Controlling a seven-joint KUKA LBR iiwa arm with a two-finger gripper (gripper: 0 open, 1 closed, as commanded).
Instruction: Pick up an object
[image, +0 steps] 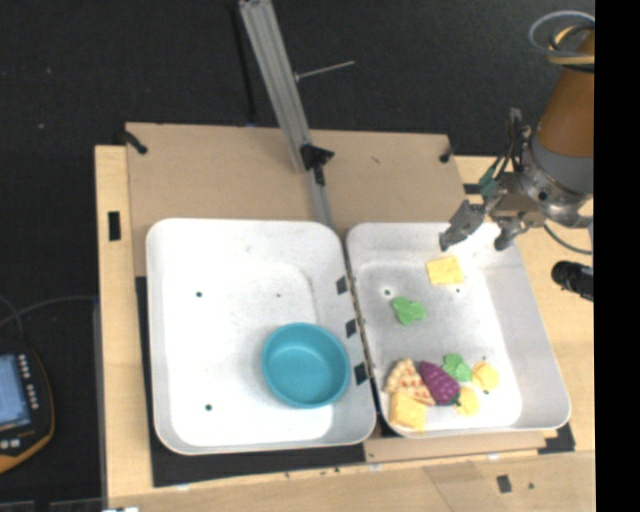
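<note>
My gripper (484, 234) hangs over the far right corner of the right bin (530, 330), its two fingers spread apart with nothing between them. A flat yellow piece (445, 270) lies just below and left of the fingers. Further in lies a small green piece (408, 311). At the bin's near edge sits a cluster: a yellow waffle-like piece (403, 378), a purple piece (437, 381), a green piece (457, 365) and two small yellow pieces (484, 377).
A blue bowl (304, 364) rests in the left bin (200, 300) near its front right. A grey metal pole (285, 100) slants up from between the bins at the back. A black device (18, 395) sits at the far left.
</note>
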